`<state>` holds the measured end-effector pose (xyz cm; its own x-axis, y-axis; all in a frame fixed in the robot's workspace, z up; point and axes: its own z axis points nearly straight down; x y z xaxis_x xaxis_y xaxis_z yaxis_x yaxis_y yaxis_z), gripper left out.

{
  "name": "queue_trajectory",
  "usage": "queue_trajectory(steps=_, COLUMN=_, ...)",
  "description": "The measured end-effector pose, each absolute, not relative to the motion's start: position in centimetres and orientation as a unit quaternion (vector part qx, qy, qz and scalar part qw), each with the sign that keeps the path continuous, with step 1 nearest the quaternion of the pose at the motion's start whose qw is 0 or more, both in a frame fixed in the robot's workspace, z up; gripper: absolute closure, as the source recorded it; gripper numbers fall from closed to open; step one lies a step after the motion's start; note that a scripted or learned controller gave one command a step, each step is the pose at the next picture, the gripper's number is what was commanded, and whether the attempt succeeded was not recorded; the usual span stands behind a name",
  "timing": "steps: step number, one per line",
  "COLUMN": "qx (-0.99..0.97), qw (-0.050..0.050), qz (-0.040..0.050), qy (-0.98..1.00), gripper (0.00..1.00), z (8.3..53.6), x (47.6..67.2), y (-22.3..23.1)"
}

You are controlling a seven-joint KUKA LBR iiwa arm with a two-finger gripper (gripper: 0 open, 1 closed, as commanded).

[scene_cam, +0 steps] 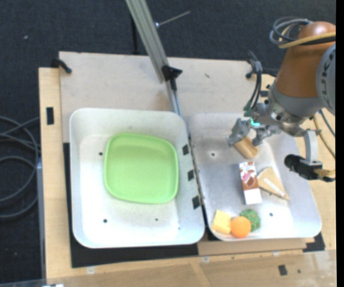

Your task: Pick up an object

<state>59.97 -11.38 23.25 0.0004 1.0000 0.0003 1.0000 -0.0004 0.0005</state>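
My gripper [248, 139] hangs over the back of the right bin [218, 173], pointing down. A small tan block [247, 149] sits right under its tip, touching or nearly touching it; I cannot see whether it is gripped. Further forward in the same bin lie a red and white box [249, 182] and a tan wedge [272, 183] side by side. At the bin's front edge a yellow block [222, 222], an orange ball [240, 227] and a green leafy piece [252, 217] cluster together.
The left bin [77, 130] holds a light green square plate [141, 167] in its middle. A grey metal pole [151, 37] slants up from the divider between the bins. Bare bin floor lies left of the box.
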Motion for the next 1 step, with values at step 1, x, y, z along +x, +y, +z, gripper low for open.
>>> queue_trajectory(steps=1, qx=0.707, qw=0.000, qz=0.0004, qy=0.707, gripper=0.00, z=23.25, x=59.98, y=-11.38)
